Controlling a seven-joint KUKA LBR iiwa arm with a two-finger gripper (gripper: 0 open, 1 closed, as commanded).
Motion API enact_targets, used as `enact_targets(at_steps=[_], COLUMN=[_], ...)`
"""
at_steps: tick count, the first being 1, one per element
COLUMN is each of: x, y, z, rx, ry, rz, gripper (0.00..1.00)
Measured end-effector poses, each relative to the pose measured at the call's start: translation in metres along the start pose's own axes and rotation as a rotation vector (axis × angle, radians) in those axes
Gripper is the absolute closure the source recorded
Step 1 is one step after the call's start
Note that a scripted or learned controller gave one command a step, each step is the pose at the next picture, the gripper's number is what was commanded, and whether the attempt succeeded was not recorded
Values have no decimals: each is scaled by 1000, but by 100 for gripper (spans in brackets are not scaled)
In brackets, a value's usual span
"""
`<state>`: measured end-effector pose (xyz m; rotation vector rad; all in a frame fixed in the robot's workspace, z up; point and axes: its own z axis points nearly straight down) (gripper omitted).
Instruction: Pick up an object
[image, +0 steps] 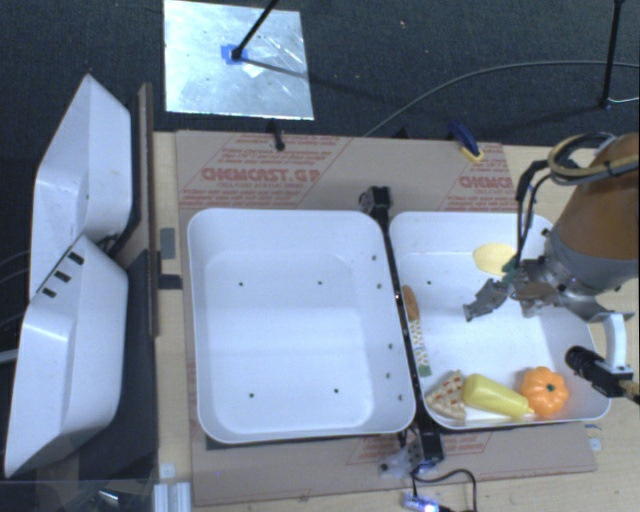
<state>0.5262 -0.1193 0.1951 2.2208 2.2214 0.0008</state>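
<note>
Bench (330, 160) is carrying two white bins side by side under the slanted camera. Left bin (290, 320) is lying bare of candidates, so any pick is going to come from the right bin (440, 290).

Arm (600, 220) is reaching in from the right and hanging over the right bin's upper half. Tool (487, 300) is pointing toward the bin's middle; I cannot tell whether it is apart or together at this angle, and nothing is showing in its grasp.

Candidates are all resting on the bin floor: yellow pepper (495, 396) along the near wall, orange pumpkin (544, 391) touching its right end, pizza slice (448, 394) just beside its left end, pale yellow disc (493, 257) near the far wall, partly behind the arm, and a thin strip (414, 325) lying against the divider.

Judgement: task is sitting at the approach stage. Lowering, closing on one item and lifting are all left to do.
</note>
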Motion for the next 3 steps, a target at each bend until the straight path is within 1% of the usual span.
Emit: enact_targets(at_steps=[1,2,3], x=[-6,-14,-84], y=[7,9,37], z=[27,33,96], rx=[2,0,5], ry=[0,0,0], rz=[0,0,4], gripper=[0,0,0])
